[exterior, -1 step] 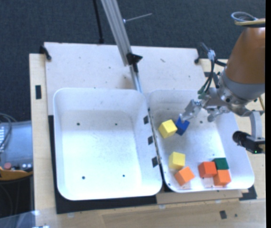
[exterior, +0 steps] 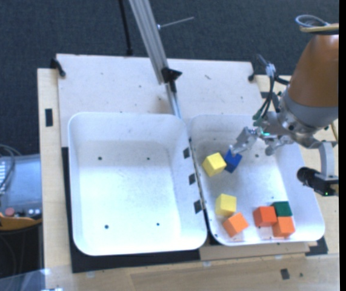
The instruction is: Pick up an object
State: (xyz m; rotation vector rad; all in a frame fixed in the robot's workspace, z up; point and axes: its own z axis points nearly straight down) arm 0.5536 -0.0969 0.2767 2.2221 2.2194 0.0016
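Observation:
My gripper [exterior: 256,147] hangs over the back of the right bin [exterior: 309,223] and stands open, with nothing between its fingers. The tip of its left finger [exterior: 243,142] is just above a small blue block [exterior: 232,160]. That block rests on the bin floor against a yellow block [exterior: 214,163]. Nearer the front lie a second yellow block [exterior: 225,204], an orange block [exterior: 236,224], and a cluster of two orange blocks [exterior: 264,216] [exterior: 283,226] with a green block [exterior: 282,209].
The left bin [exterior: 76,162] sits beside the right one, their walls meeting at mid-bench. A slanted metal pole [exterior: 151,38] rises behind the bins. The arm's orange-banded body [exterior: 315,71] looms over the right bin's far right corner.

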